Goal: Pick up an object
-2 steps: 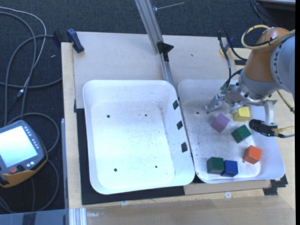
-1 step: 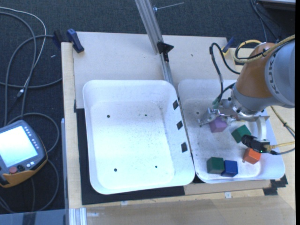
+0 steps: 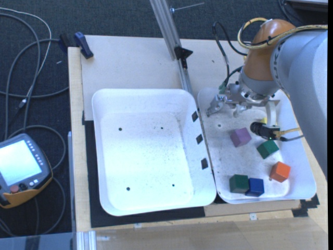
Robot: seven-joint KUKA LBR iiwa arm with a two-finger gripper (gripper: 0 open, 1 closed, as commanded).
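Note:
In the right bin (image 3: 222,158) lie several blocks: a purple one (image 3: 240,137), a green one (image 3: 267,148), an orange one (image 3: 280,171), and a dark green one (image 3: 239,183) touching a blue one (image 3: 255,186) at the front rim. My gripper (image 3: 226,109) hangs over the bin's far left corner, above and to the left of the purple block. It is open, and only bare bin floor shows between its fingers. The grey arm with its orange band comes in from the upper right.
The left bin (image 3: 145,150) sits beside the right one, with small black clips along their shared rim. A slanted aluminium pole (image 3: 165,22) rises behind the bins. A blue clamp (image 3: 83,44) sits at the bench's far left corner. A teach pendant (image 3: 21,165) and cables lie on the floor.

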